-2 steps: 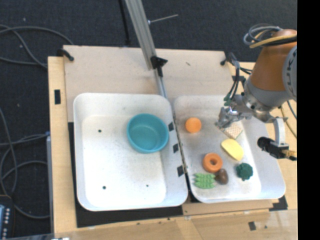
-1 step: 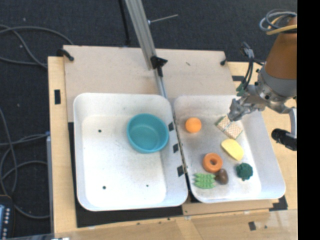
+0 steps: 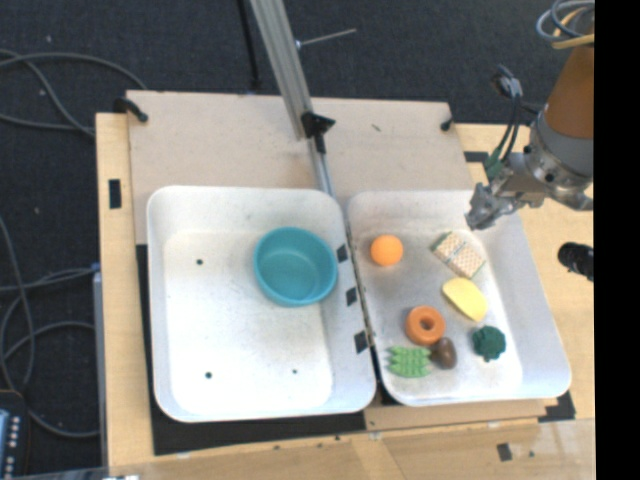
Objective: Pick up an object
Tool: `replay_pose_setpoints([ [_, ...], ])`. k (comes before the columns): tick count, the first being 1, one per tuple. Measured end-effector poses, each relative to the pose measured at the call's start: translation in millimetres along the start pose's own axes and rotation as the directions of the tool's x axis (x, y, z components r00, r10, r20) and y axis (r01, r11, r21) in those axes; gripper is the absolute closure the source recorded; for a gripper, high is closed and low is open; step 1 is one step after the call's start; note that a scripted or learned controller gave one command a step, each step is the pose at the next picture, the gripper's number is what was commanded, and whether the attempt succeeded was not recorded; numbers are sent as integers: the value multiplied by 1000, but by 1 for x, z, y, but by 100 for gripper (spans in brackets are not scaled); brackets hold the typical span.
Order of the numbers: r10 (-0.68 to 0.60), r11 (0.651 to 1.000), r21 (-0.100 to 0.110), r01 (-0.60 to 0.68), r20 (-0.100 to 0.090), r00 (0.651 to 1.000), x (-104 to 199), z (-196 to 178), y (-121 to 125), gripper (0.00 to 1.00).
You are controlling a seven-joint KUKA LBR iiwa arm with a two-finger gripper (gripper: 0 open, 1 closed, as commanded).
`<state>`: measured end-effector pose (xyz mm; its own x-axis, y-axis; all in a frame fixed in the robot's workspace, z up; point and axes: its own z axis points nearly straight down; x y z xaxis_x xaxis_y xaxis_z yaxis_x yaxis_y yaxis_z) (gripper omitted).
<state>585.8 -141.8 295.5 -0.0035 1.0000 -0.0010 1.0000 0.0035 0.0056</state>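
Grey two-finger gripper [image 3: 483, 211] hovered over right white bin [image 3: 530, 298], upper right of frame; its opening couldn't be judged.
Checkered beige block [image 3: 459, 254] lay just below-left, ungrasped.

Orange ball [image 3: 387, 251], checkered block [image 3: 459, 254] and yellow piece [image 3: 466, 299] lie in right bin [image 3: 535, 298].

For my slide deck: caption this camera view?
Gripper above right bin near checkered block; blue bowl in left bin.
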Motion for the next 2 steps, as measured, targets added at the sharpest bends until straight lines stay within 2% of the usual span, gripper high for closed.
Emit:
replay_pose_setpoints([
  [2,-2,1000,6,2,0,1000,101,36,8,100],
])
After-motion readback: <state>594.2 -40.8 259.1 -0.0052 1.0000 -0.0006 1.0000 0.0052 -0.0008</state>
